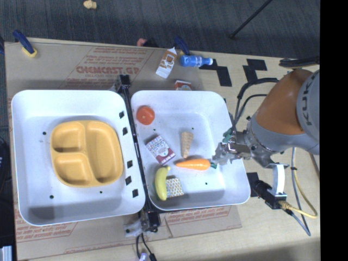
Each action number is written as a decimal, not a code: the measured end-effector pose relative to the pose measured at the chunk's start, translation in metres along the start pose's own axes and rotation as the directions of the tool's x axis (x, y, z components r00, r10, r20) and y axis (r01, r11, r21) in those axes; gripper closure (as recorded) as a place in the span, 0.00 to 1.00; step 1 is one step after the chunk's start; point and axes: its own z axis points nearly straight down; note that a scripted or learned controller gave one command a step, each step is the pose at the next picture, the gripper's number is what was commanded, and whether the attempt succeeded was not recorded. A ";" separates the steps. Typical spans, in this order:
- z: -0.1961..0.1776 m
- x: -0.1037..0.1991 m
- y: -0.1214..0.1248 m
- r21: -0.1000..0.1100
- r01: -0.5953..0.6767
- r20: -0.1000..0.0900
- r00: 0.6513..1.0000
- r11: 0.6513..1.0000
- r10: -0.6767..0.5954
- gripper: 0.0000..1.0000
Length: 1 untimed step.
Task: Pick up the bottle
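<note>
Fingers (222,155) of the arm sit low at the right bin's (234,186) right wall, just beside the carrot's (192,165) green tip; how far open they are I cannot tell. Far off, at the upper middle of the frame, the bottle (194,61) lies on its side on the desk (255,232) beyond the bins, blue with a pale cap end.

Two white bins (225,105) hold the colours. In the left one lies a yellow divided tray (87,152). Right of the tray: a red-orange tomato (145,115), a red-and-white carton (160,149), a tan cone (186,142), an orange carrot (192,165), a yellow banana (161,183) and a speckled packet (174,187). Behind the bins lies a blue bottle (191,61).
</note>
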 end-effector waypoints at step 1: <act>0.006 -0.014 -0.001 0.001 0.057 -0.002 0.998 0.998 -0.057 1.00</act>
